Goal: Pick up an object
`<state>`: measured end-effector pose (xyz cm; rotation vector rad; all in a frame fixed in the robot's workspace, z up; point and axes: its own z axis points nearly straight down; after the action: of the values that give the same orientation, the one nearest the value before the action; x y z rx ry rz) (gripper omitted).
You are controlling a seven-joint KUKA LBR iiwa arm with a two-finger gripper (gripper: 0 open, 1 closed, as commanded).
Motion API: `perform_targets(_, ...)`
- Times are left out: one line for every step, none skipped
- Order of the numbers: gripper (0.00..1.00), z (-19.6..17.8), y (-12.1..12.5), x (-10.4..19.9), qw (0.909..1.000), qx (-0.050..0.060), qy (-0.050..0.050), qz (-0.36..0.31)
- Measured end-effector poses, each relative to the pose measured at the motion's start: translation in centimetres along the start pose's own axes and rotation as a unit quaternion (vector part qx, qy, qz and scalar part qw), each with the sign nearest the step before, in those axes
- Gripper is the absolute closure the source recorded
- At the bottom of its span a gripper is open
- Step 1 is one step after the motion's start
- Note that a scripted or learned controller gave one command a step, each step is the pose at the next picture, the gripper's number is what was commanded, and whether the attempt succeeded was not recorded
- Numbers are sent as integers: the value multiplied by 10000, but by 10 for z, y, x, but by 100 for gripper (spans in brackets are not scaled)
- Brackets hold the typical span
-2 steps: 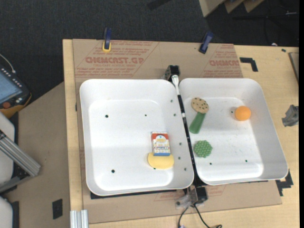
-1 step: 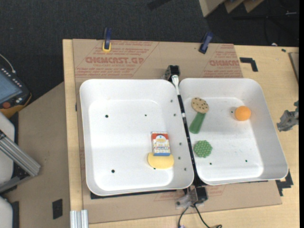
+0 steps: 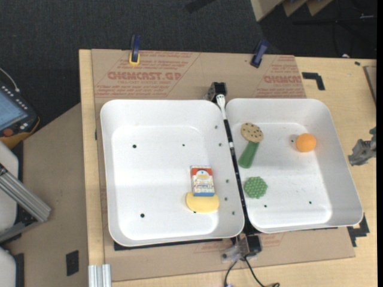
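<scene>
Small box [image 3: 202, 180] lying in left bin [image 3: 119, 160] touching a yellow piece [image 3: 202, 203], green brush [image 3: 249, 147], green ball [image 3: 256, 187], orange ball [image 3: 306, 143] sitting apart in right bin [image 3: 335, 178], end effector [image 3: 361, 151] hanging at the right edge, grip unclear

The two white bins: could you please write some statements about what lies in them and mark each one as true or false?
1. The round orange ball lies in the right white plastic bin. True.
2. The small box with a red and blue label lies in the right bin. False: it lies in the left white plastic bin, touching the flat yellow round piece.
3. The bumpy green round object lies in the right bin, near the divide between the bins. True.
4. The green-handled brush with a tan dotted head lies on the cardboard outside the bins. False: it lies inside the right bin.
5. The left bin holds three objects. False: it holds two.
</scene>
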<state>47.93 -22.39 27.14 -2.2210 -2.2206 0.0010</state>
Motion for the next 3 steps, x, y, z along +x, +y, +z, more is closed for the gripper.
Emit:
perform_targets(100, -25, 1, 0, 10000, -32, -18, -3)
perform_targets(100, -9, 0, 0, 10000, 2, 1, 1)
perform_targets(100, -24, 0, 0, 10000, -27, -16, -3)
